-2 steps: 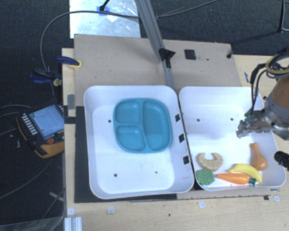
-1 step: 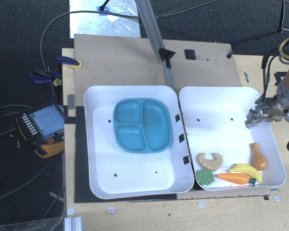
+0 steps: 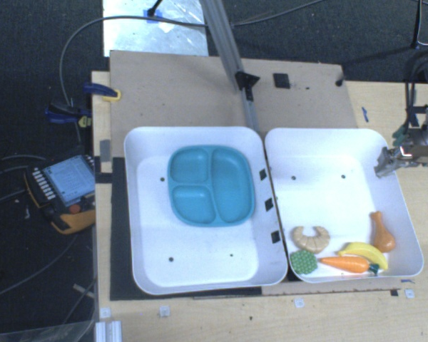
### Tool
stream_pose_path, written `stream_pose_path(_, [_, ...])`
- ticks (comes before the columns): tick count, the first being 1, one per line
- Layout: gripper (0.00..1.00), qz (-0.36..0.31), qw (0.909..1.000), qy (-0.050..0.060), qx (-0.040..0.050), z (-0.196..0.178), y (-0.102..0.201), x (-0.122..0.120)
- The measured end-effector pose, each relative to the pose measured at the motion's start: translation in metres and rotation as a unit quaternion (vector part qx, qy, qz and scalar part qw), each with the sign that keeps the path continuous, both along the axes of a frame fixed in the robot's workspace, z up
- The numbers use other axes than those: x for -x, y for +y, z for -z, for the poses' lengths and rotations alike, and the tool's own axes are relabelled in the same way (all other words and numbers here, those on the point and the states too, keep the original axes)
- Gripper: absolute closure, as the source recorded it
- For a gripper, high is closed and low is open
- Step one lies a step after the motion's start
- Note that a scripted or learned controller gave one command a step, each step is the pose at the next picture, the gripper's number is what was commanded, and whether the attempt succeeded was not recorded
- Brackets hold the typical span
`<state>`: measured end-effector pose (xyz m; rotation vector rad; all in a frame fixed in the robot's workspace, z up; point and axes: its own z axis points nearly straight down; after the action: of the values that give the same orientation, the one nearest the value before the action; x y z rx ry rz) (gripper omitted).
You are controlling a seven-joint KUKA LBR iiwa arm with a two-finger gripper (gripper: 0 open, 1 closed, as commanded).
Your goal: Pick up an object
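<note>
The right bin (image 3: 328, 155) holds several toy foods along its near side: a tan croissant (image 3: 311, 238), a green broccoli piece (image 3: 304, 262), an orange carrot (image 3: 346, 264), a yellow banana (image 3: 365, 252) and an orange-brown drumstick shape (image 3: 381, 232). My gripper (image 3: 387, 162) hangs over the right bin's far right rim, well above and behind the foods. Nothing shows between its fingers.
The left bin (image 3: 150, 248) carries a blue divided plate (image 3: 211, 184). A slanted grey pole (image 3: 225, 34) rises behind the bins. Cables, clamps and a small handheld device (image 3: 64, 187) lie left of the bench.
</note>
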<state>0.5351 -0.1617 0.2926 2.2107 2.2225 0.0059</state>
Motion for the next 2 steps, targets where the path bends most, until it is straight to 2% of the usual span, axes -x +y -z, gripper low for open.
stream_pose_path(1, [1.00, -0.003, 1.0000, 0.002, -0.0015, 0.004, 0.057, -0.020])
stream_pose_path(2, [1.00, -0.002, 1.0000, 0.002, -0.0014, 0.009, 0.099, -0.033])
